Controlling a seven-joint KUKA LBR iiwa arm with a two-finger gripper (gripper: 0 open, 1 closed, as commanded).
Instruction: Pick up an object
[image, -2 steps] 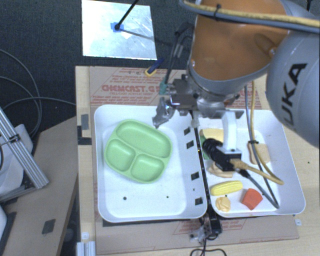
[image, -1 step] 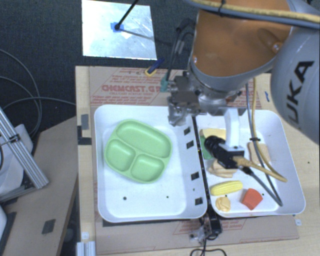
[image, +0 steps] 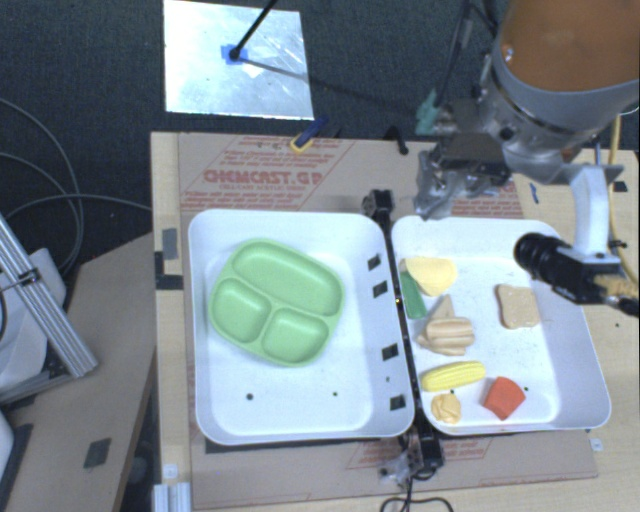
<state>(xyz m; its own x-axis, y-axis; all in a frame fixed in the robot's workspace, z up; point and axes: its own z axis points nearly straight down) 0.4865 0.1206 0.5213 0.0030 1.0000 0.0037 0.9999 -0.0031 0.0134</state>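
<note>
Two white bins (image: 300, 425) sit side by side; gripper (image: 437, 203), fingers' state unclear, hovers at the right bin's far-left corner, yellow toy (image: 431, 273) just nearer.

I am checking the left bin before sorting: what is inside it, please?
Inside the left bin lies a green divided plate with three compartments, nothing visible in them. Whatever is beneath the plate is covered and cannot be seen.

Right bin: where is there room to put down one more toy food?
In the right bin, the bare patches are the middle floor between the bread slice and the corn, and the top strip above the yellow wedge. The left edge is crowded.
</note>
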